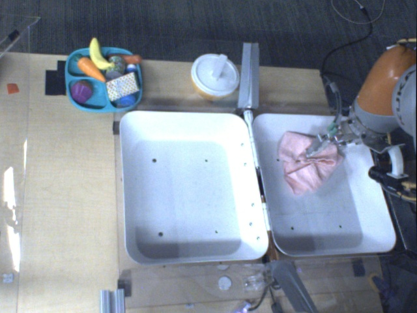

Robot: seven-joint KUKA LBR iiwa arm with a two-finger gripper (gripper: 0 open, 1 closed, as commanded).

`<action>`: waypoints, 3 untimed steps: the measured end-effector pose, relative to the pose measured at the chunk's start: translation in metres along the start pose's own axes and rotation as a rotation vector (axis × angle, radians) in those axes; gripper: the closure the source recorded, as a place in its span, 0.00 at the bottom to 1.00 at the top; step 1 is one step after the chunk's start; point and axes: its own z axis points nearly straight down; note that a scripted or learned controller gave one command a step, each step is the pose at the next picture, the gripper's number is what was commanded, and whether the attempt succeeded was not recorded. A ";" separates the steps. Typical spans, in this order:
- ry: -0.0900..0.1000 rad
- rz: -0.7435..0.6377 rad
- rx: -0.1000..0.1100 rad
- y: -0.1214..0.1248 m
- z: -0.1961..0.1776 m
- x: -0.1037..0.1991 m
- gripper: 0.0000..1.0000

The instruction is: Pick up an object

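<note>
we see two white bins side by side on the bench. the left bin (pixel 189 188) and the right bin (pixel 326 233) meet along a narrow seam at the middle. in the right bin lies a crumpled pink cloth (pixel 306 165), sitting in the upper half of that bin, nearer its far wall than its near one.

the arm (pixel 384 90) comes in from the right, its orange band showing above the grey wrist. the gripper (pixel 322 145) is down at the cloth's upper right edge, its tips touching the fabric. the fingers look drawn close together with a fold of pink between them, though at this size we cannot tell for sure that the fabric is truly pinched rather than just pressed against. the cloth itself lies on the bin floor.

beyond the bins, on the bench's far side, a blue tray (pixel 101 80) holds toy food, among it a yellow banana (pixel 98 54) and an orange carrot (pixel 90 68). near the seam stands a white lidded cup (pixel 215 75).
</note>
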 end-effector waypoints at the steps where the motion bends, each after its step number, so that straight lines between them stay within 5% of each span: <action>1: -0.002 -0.082 -0.004 -0.013 -0.001 0.024 0.00; 2: -0.001 -0.189 -0.005 0.002 -0.001 0.070 0.00; 3: -0.003 -0.191 -0.015 0.006 -0.015 0.071 1.00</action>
